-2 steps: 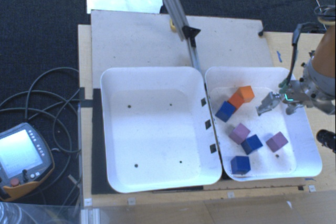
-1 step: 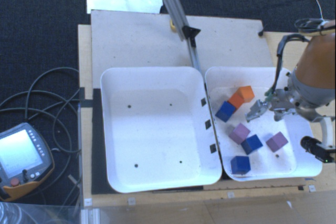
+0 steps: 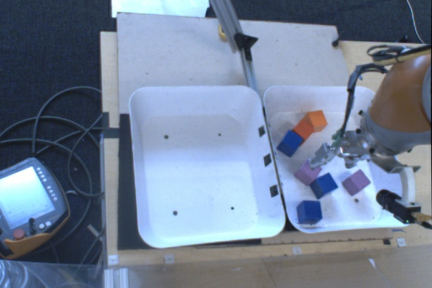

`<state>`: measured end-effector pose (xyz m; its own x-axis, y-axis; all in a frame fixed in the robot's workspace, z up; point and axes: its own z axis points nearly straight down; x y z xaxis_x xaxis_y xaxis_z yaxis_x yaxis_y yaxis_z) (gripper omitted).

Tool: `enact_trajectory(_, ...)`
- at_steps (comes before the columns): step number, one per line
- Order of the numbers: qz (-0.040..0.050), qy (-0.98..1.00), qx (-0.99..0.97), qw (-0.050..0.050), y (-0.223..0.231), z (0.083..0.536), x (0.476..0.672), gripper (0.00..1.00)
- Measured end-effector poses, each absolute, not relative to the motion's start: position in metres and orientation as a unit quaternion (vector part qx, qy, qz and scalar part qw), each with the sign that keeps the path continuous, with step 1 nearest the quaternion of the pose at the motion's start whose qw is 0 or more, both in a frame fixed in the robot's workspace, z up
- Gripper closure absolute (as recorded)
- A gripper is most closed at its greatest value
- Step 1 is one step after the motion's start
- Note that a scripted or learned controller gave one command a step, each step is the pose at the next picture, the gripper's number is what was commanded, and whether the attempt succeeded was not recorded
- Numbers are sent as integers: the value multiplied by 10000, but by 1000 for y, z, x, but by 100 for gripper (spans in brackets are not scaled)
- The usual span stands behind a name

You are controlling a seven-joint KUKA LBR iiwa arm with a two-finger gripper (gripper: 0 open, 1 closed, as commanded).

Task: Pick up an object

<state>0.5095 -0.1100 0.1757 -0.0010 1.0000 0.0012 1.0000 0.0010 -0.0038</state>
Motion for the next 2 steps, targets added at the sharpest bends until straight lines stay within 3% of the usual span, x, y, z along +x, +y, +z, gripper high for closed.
enact_trajectory(1,8,-7080,-7062,20,-100,126,508,0)
enact_trajectory(2,-12,-7086,-7056,-15,-101,140,510,100)
